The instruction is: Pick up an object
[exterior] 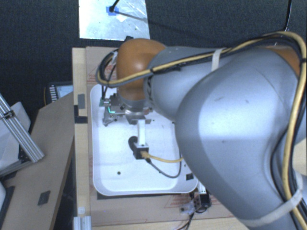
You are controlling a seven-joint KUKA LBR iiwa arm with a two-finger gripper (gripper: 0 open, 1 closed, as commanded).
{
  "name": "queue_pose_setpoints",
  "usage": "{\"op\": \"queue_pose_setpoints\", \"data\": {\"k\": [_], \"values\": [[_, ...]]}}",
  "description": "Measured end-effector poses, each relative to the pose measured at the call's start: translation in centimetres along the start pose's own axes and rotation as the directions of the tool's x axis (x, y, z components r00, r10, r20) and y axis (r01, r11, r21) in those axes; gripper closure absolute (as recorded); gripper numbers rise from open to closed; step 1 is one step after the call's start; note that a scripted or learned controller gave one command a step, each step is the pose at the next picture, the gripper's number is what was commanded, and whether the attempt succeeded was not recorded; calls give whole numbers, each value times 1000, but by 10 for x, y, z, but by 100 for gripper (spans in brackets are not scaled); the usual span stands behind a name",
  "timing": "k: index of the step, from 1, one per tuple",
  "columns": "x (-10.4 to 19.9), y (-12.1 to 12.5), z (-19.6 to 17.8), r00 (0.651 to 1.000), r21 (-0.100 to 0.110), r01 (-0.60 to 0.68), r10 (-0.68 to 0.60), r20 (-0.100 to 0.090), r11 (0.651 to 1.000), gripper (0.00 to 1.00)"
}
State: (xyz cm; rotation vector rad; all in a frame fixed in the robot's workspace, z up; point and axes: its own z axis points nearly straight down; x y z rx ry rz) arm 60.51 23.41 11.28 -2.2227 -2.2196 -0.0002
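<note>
The gripper (112, 111) hangs low over the back of the white bin (103, 176); I cannot tell whether it is released or clenched. A small dark speck (119, 172) lies on the bin's floor near the front.

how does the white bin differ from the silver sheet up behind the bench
The white bin is matte with rounded corners and a raised rim; the silver sheet is shiny, crinkled and sharp-cornered. The bin lies on the bench; the sheet sits on the dark backing beyond. Both are pale rectangles.
</note>
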Motion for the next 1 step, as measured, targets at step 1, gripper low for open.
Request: {"op": "queue_pose_setpoints", "data": {"k": [1], "values": [[0, 0, 0, 1000, 0, 0, 0, 0, 1000, 0]]}}
